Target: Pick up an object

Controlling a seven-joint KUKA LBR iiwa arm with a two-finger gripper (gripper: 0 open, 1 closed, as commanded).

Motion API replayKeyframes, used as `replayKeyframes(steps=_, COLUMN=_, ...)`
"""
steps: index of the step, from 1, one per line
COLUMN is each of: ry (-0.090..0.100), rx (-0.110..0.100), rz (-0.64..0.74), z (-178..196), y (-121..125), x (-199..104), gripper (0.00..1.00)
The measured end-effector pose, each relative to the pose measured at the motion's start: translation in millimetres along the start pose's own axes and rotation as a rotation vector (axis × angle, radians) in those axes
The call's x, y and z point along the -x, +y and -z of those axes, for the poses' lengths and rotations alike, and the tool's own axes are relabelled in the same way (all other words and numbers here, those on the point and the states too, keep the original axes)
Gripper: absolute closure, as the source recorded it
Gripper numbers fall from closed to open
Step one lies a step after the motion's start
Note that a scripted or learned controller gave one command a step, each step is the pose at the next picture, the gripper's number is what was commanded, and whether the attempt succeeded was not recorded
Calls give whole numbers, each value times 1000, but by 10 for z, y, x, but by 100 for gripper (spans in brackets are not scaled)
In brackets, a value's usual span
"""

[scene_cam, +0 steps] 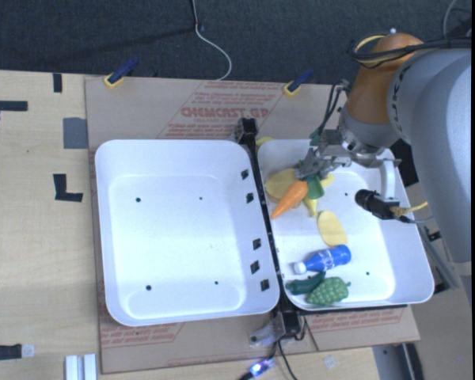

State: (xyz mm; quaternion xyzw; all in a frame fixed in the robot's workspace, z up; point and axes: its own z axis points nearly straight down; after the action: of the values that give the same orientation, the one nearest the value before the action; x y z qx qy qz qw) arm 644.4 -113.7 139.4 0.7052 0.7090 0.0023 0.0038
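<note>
The right bin [404, 269] holds an orange carrot [289, 199] with a green top, a pale yellow round piece [279, 184] behind it, a yellow oval piece [332, 228], a blue bottle [326, 259] lying on its side and a green bumpy toy [327, 291] at the front. My gripper [312, 167] hangs over the back of the right bin, just above the carrot's green top. Its fingers are dark and small against the clutter.
The left bin [119, 172] sits beside the right one, with a black hinge strip [257, 212] between them. Both rest on a cardboard sheet [214, 105] held by blue and yellow clamps. A black cable [202, 30] hangs at the back.
</note>
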Motion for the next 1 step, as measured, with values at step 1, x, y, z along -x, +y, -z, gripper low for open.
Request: replayKeyframes(steps=1, ry=2, rx=-5, rz=-3, z=615, y=23, x=-21, gripper=100)
